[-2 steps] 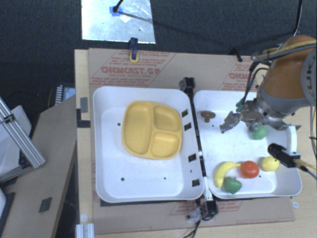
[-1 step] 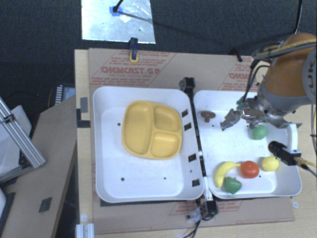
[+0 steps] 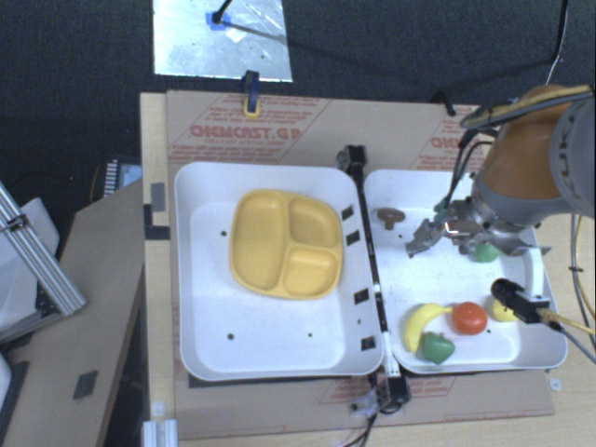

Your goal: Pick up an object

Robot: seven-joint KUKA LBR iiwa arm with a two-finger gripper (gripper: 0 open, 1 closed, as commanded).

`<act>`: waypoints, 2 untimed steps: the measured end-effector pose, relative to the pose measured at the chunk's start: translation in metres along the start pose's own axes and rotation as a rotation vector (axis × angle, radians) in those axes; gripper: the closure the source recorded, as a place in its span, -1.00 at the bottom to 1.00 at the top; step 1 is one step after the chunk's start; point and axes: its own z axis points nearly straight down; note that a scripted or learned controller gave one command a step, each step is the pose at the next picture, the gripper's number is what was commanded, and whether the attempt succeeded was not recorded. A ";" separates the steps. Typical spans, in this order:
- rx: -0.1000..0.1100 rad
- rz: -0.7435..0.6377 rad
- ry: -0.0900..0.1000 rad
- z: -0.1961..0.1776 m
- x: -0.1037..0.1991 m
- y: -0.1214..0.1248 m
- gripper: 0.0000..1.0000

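My gripper (image 3: pixel 422 238) hangs low over the middle of the right bin (image 3: pixel 535 347), reaching in from the right. A small brown mushroom-shaped piece (image 3: pixel 389 217) lies just to its upper left, apart from it. A green item (image 3: pixel 484 250) peeks out from under the wrist. Along the bin's front lie a yellow banana (image 3: pixel 422 321), a green pepper-like piece (image 3: pixel 436 346) and a red tomato (image 3: pixel 468 318). A small yellow item (image 3: pixel 503 312) sits at the right, partly hidden. I see nothing held in the gripper.
The left bin (image 3: pixel 200 343) holds a yellow divided plate (image 3: pixel 284 243). A black divider with clips (image 3: pixel 365 250) runs between the bins. Brown cardboard (image 3: pixel 270 128) lies under both. The arm's orange band (image 3: pixel 531 152) looms over the right bin's back right corner.
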 end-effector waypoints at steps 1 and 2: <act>0.000 0.000 0.000 0.043 -0.003 0.002 -1.00; 0.000 0.001 0.000 0.088 -0.002 0.002 -1.00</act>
